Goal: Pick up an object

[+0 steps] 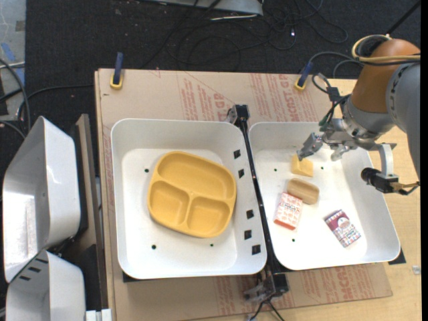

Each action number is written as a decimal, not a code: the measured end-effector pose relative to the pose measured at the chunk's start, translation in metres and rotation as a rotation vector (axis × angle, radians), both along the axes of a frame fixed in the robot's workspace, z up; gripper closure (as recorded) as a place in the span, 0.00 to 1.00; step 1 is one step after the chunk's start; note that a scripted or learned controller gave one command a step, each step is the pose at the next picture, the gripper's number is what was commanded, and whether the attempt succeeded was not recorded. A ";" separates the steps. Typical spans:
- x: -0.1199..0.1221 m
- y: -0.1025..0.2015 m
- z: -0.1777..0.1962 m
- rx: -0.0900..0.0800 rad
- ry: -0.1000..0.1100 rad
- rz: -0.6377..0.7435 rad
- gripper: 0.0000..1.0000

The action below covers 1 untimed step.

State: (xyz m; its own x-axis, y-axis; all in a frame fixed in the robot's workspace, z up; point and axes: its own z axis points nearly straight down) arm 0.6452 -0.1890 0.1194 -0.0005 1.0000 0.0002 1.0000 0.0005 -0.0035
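Grey two-finger gripper hovers in the right white bin — finger spread unclear. Just below-left lies a pale yellow cheese-like wedge — apparently apart.

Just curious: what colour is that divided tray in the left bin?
Yellow-orange all over; the divided tray shows plainly in the camera view.

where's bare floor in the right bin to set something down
In the right bin, bare floor lies along the near edge, in front of the red-and-white packet and purple packet. It is crowded at the far middle, where the end effector hangs over the yellow block and tan piece.
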 end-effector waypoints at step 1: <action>0.003 0.001 -0.023 0.001 -0.009 0.001 0.00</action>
